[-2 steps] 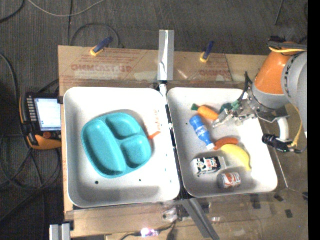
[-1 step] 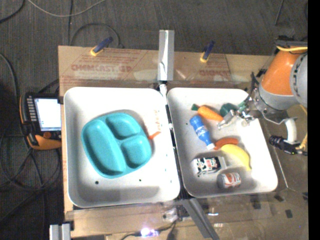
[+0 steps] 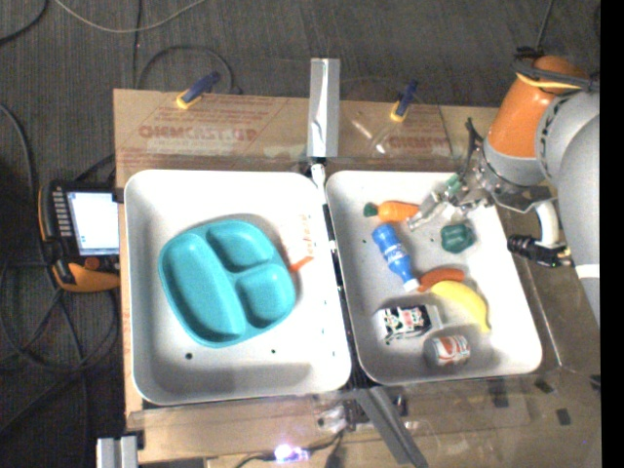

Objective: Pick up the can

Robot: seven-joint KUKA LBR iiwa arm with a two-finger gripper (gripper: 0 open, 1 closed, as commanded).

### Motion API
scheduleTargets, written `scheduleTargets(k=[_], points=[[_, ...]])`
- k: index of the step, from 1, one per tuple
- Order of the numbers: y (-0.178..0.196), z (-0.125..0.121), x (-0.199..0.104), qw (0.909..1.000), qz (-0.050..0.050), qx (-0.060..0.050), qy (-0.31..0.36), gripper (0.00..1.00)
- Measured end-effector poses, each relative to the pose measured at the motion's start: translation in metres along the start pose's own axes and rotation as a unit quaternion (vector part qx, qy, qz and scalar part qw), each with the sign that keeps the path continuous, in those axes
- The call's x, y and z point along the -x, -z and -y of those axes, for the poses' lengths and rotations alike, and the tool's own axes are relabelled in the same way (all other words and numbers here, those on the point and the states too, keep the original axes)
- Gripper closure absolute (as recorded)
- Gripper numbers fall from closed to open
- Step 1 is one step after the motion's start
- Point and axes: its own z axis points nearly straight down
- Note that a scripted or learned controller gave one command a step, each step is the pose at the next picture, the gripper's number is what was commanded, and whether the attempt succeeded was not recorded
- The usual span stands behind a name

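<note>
- Judging progress: pick not yet made. The can point(image 3: 448, 349) is seen lying on its side at the near edge of the right bin point(image 3: 517, 291), untouched, just beside the small black-and-white carton point(image 3: 407, 322).
- The gripper point(image 3: 436, 208) is placed near the far side of the same bin, well apart from the can, over the gap between the carrot point(image 3: 395, 209) and the dark green cup-like item point(image 3: 456, 236).
- Pincer state: fingers are read as slightly parted, with nothing seen between them. Fine detail is blurred, so exact opening cannot be told.
- Remaining, as judged: travel toward the near edge of the bin, descent over the can, closure, lift. The whole grasp is still to be done.
- Clutter noted between gripper and can: blue-and-white bottle point(image 3: 394, 252), banana point(image 3: 464, 300), an orange-red item point(image 3: 441, 280) partly tucked under the banana.
- Left bin point(image 3: 146, 349) is occupied by a teal divided plate point(image 3: 227, 279); an orange scrap point(image 3: 300, 257) lies at its right rim.
- Hard to make out: can label is not legible; the orange-red item's identity cannot be told; whether the fingers touch the bin floor cannot be told from this slant.
- Cut off: the arm's upper links run out of the right side of the camera view.
</note>
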Motion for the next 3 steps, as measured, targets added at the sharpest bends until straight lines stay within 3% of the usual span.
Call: scheduleTargets(k=[1, 2, 3], points=[[0.048, 0.051, -0.002, 0.9975, 0.005, 0.001, -0.071, 0.0], [0.088, 0.015, 0.005, 0.9933, 0.006, 0.002, -0.116, 0.0], [0.004, 0.062, -0.02, 0.9792, 0.001, 0.004, -0.203, 0.0]])
